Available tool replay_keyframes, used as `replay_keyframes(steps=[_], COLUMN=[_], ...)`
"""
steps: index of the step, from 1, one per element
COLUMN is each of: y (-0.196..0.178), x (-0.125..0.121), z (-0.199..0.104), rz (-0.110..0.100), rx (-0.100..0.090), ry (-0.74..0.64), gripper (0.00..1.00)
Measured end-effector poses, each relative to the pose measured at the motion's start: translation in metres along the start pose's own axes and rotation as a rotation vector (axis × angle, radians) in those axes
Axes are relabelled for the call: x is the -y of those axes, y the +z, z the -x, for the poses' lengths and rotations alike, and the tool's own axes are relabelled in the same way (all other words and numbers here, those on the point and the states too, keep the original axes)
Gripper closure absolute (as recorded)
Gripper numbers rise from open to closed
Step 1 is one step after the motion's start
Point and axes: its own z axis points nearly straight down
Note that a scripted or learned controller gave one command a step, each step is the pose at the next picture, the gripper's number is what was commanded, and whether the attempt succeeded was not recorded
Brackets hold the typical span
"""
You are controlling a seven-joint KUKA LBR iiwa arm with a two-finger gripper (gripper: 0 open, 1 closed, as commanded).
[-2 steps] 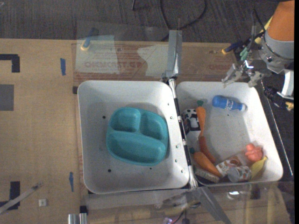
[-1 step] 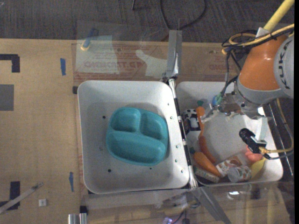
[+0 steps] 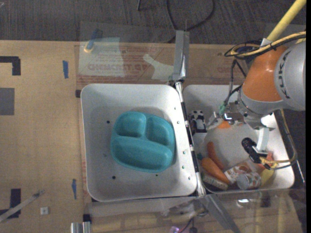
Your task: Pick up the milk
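pincer [image 3: 218, 120] hangs near the milk [image 3: 197, 122] in the right bin [image 3: 209, 95]; cannot tell its grip.

Plate [image 3: 143, 142] in left bin [image 3: 97, 106] — milk [image 3: 197, 121] and carrot [image 3: 214, 168] in right bin [image 3: 200, 94]

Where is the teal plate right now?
The teal plate lies flat in the middle of the left bin. The carrots sit apart from it in the right bin.
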Motion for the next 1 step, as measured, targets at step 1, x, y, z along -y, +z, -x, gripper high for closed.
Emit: replay_keyframes(steps=[1], y=[0.0210], x=[0.0627], z=[-0.0089], rz=[-0.010], rx=[-0.004], ry=[0.362], gripper=[0.00])
